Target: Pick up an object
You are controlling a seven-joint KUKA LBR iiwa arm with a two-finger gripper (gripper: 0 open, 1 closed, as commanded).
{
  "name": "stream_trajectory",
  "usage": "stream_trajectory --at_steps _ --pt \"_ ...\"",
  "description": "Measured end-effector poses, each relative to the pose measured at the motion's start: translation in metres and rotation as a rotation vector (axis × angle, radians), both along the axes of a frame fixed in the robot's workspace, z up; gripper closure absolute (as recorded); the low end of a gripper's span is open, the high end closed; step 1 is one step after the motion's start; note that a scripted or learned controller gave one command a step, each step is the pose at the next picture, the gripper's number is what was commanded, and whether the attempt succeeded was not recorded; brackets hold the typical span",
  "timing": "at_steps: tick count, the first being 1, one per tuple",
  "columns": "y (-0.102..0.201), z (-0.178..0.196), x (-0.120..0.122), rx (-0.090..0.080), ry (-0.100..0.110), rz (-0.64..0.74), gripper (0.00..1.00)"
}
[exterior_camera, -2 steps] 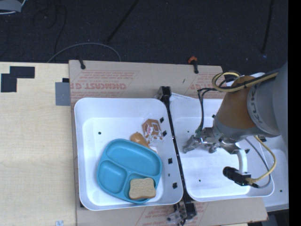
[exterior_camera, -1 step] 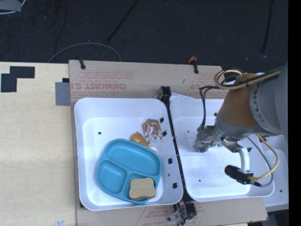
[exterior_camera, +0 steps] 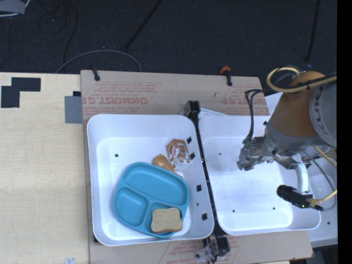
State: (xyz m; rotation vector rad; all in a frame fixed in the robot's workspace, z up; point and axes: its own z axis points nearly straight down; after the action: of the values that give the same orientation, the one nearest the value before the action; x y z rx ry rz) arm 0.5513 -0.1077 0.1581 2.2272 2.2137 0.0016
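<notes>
Worktop (exterior_camera: 38,164) is light wood w/ black marks at its far-left corner. A cardboard sheet (exterior_camera: 165,92) w/ red print lies on it, and two white bins sit on that, side by side, joined by a black divider w/ clips. Beyond the worktop's far edge: dark floor w/ cables.

Left bin (exterior_camera: 102,147): blue sectioned tray (exterior_camera: 140,194) toward the near edge, tan sponge-like block (exterior_camera: 166,220) in its near-right section. Small orange item (exterior_camera: 162,161) just beside the tray's far rim, w/ a clear wrapped packet (exterior_camera: 177,150) touching it, close to the divider.

Right bin (exterior_camera: 247,208): arm comes in from the right edge, orange band up top, pincer (exterior_camera: 246,161) low over the bin's far-left part. Can't tell finger state from this angle, nothing visibly gripped. Black cylindrical part (exterior_camera: 291,196) hangs off the arm near the bin's right edge.
</notes>
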Motion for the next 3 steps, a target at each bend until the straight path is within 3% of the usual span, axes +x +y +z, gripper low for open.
stream_trajectory --at_steps 2,3 --pt "-0.007 0.11 -0.004 0.0 0.0 0.007 1.0" --pt "0.045 0.112 0.013 0.001 0.003 0.01 1.0"
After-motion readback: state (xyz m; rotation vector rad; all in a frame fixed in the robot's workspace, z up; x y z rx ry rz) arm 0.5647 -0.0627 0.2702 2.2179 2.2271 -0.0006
